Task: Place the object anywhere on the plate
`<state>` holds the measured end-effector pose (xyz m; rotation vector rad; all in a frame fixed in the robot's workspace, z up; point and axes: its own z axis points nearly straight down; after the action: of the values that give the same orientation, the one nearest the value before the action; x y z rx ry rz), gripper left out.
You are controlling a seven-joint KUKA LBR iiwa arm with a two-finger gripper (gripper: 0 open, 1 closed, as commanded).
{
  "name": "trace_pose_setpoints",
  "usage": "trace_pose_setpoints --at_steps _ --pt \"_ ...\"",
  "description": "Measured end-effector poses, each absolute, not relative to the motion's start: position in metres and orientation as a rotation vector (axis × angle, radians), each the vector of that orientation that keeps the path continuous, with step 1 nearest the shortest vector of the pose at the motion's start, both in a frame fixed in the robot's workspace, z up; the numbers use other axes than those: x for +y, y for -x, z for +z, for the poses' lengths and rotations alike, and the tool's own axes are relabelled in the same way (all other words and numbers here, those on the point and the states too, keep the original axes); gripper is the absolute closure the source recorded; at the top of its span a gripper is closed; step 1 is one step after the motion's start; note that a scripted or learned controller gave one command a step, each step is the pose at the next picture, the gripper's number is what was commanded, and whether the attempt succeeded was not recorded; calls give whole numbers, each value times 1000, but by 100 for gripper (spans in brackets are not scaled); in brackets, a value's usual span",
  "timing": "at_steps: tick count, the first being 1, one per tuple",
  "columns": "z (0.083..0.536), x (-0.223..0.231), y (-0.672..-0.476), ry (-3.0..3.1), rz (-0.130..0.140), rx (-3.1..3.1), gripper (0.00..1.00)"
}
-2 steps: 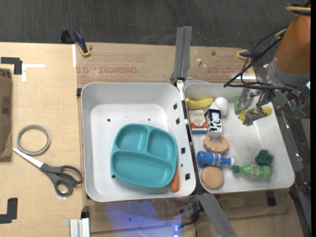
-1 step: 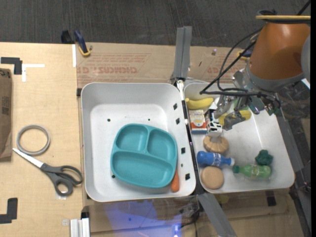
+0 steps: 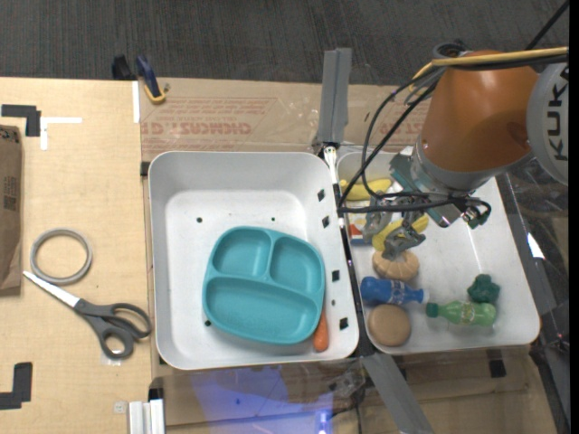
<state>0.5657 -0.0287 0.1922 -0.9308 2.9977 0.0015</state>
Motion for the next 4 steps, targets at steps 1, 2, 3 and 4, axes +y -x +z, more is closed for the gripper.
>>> trace_pose_setpoints --at_steps 1,2,3,4 --pt "262 24 -519 971 1 2983 100" --pt "279 70 -511 995 1 2974 100" --pt "282 109 -489 920 1 3001 100" --pt "230 112 -487 797 1 3038 100"
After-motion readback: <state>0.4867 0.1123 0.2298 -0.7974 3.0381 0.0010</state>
